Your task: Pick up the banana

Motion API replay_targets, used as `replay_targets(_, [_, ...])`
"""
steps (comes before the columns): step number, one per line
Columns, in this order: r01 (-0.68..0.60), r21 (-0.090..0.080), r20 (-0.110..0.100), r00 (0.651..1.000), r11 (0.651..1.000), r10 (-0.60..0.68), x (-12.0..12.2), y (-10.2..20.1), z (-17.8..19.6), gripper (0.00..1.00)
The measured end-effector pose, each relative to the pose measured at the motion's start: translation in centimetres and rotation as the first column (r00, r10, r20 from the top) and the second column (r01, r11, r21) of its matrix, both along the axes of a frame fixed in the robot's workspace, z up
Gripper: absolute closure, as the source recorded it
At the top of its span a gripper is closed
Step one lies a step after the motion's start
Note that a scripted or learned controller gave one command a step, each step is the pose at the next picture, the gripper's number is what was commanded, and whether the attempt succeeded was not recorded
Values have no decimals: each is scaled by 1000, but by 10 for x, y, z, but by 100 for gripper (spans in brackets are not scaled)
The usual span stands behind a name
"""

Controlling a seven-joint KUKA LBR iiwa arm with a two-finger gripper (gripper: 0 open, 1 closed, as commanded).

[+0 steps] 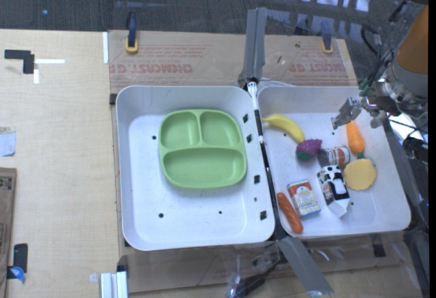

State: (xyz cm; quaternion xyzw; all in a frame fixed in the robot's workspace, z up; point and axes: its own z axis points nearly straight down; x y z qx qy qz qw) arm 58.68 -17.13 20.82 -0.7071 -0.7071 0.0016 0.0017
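Nearest lies an orange sausage [289, 213]; yellow curved banana [285, 127] beyond; pincer [355, 111] open, empty.

The arm [415, 51] is cut off by the right edge; labels on the small carton [304, 197] are too small to read.

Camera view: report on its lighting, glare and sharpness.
Camera view: even, soft light with faint shadows; mild glare on the right white bin's floor; the yellow curved banana and green divided plate read clearly; the metal two-finger gripper looks slightly soft.
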Motion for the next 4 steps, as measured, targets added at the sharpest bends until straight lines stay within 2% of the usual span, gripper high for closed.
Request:
replay_targets(1, [-68,0,-1,998,998,68,27,70,-72,0])
replay_targets(2, [-569,-1,5,822,822,569,67,71,-118,0])
replay_targets(3, [-459,0,3,888,888,459,21,94,-18,0])
replay_targets(4, [-449,-1,5,893,893,449,62,67,-117,0])
